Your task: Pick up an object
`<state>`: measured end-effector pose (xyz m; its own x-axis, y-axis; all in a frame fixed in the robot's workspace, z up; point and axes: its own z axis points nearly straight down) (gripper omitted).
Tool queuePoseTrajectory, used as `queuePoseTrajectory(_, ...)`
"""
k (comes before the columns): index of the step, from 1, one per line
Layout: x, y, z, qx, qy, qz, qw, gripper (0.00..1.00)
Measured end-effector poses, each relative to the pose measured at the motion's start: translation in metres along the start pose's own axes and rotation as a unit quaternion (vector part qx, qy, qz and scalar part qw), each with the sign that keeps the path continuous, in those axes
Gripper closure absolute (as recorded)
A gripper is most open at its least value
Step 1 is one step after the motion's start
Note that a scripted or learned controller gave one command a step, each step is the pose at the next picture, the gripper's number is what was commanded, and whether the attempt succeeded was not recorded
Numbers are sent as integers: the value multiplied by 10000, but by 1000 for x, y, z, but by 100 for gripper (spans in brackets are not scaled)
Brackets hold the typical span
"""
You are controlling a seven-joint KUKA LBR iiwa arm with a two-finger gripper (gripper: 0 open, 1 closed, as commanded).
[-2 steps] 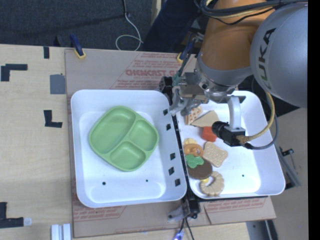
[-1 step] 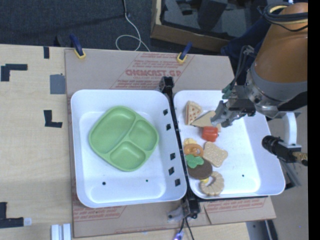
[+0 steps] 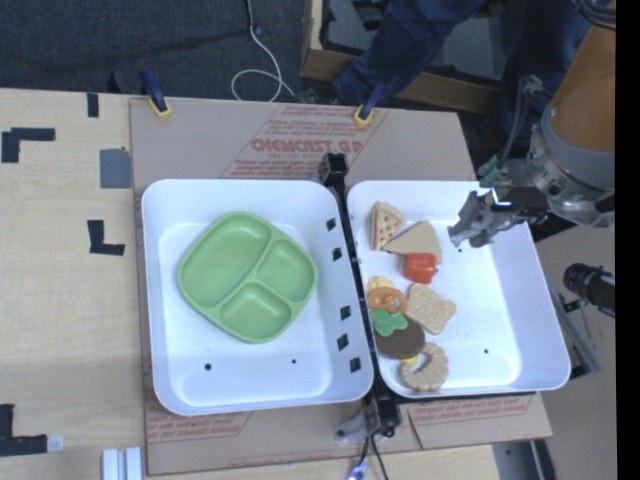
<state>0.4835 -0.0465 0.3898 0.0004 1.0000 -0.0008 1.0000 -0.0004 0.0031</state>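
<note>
Gripper [image 3: 470, 226] hangs over the right bin's [image 3: 520, 308] far edge — can't tell its state — toy food [image 3: 410, 308] piled along that bin's left wall, green divided plate [image 3: 248, 276] in the left bin [image 3: 170, 368].

Arm cut off at frame's right edge

The arm [image 3: 590, 88] runs out of view; the gripper's [image 3: 470, 230] fingers are too blurred to read.

Premises present as a robotics test lab. Two white bins [image 3: 150, 268] sit on a cardboard sheet [image 3: 290, 143] clamped [image 3: 155, 98] to a wooden bench [image 3: 60, 298] bearing black tape marks [image 3: 100, 238]. Loose cable [image 3: 262, 68] trails at the far side.
</note>
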Motion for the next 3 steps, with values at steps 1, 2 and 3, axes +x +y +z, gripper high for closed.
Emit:
queuePoseTrajectory(1, 1, 0, 3, 22, 1, -6, 10000, 0)
queuePoseTrajectory(2, 32, 2, 25, 36, 4, -18, 10000, 0)
queuePoseTrajectory(3, 67, 0, -24, -2, 10, -33, 10000, 0)
